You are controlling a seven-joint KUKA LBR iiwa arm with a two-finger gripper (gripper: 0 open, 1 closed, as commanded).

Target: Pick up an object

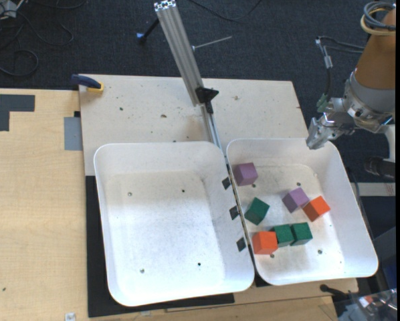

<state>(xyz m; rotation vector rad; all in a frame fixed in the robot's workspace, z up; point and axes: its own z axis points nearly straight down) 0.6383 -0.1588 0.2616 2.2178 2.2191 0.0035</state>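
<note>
I have the gripper (318, 136) parked at the upper right of the frame, above the top right corner of the right bin (360, 236), and I cannot tell from this angle how it is set; nothing is visible in it. Any block will do for the task, and all of them sit in the right bin: a purple cube (245, 174) toward the upper left of that bin, a green cube (257, 210) below it, a second purple cube (295, 199) touching or nearly touching an orange cube (316, 208) at mid right, and lower down an orange block (265, 242) butted against two green blocks (292, 234) in a row. I judge these to be small, light, rigid cubes with flat faces, probably wood or foam, so they should tolerate a firm pinch without damage, and the grip belongs across two opposite flat sides, squared to the faces so the block does not twist out. The first purple cube looks the easiest since it stands well apart from the rest, though it is near the bin wall by the divider clips (231, 210). The clustered ones leave little room to slip in beside them. The left bin (113, 159) holds no blocks, and the slanted metal rail (183, 52) at upper centre stays out of my reach path.
</note>
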